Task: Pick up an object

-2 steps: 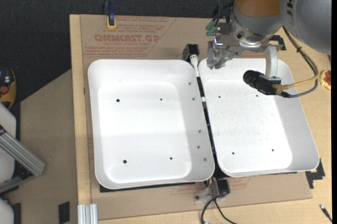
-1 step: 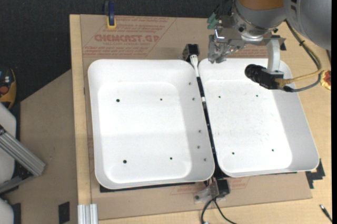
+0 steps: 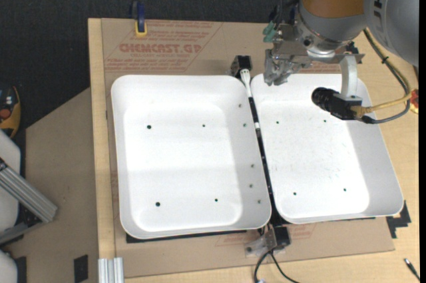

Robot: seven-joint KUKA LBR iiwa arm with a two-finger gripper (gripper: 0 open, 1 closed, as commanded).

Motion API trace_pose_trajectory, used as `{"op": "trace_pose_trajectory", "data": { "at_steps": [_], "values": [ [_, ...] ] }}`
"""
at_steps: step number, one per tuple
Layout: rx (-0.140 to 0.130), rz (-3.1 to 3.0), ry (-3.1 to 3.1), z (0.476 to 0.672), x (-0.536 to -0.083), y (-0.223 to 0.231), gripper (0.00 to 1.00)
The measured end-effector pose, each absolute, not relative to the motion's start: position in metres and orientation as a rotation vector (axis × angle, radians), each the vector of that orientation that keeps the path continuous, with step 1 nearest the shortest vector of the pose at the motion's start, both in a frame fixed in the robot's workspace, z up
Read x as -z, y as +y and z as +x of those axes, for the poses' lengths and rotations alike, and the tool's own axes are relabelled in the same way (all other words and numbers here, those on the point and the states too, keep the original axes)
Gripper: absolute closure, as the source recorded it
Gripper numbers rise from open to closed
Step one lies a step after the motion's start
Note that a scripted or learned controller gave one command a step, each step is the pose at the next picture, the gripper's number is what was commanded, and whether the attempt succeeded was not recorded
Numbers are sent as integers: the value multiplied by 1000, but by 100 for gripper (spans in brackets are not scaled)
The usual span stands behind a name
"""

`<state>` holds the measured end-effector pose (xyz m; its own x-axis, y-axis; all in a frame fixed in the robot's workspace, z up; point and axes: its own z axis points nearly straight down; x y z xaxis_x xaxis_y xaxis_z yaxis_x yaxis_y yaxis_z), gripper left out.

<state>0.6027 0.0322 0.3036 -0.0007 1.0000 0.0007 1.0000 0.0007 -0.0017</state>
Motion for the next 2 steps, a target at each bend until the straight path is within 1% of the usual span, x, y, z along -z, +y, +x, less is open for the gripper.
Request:
{"op": "trace_pose_trajectory", "data": {
  "at_steps": [1,2],
  "values": [
    [4,-2222,-2224,582,-329,37,100],
    [1,-2223,-2220,559,-346,30,100]
  ]
}}
